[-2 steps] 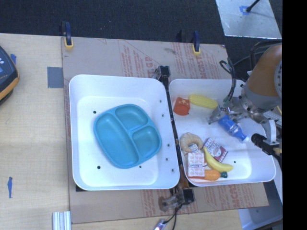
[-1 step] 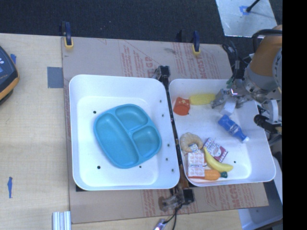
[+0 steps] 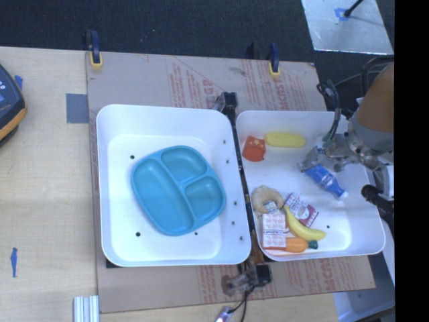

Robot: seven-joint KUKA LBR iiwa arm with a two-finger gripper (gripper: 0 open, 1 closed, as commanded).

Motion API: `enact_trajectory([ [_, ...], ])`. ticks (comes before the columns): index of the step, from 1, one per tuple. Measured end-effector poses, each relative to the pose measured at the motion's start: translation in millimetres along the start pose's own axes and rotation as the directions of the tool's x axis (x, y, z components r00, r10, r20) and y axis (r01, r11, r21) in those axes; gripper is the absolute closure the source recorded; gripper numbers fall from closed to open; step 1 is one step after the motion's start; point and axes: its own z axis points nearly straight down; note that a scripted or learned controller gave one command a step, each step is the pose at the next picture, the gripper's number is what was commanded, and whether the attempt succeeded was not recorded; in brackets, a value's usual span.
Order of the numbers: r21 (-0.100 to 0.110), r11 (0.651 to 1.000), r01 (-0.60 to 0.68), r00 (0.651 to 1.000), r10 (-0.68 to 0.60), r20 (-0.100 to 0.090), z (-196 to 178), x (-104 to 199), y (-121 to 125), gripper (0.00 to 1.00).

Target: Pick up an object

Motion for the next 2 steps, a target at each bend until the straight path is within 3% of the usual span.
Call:
enact_trajectory([
  [1, 0.001, 1.0, 0.002, 1.0, -0.002, 0.001, -10.7, -0.7, 0.2, 1.0],
  [2, 0.018, 1.0, -0.004, 1.0, 0.004, -0.003, 1.7, 39.6, 55.6, 1.0],
])
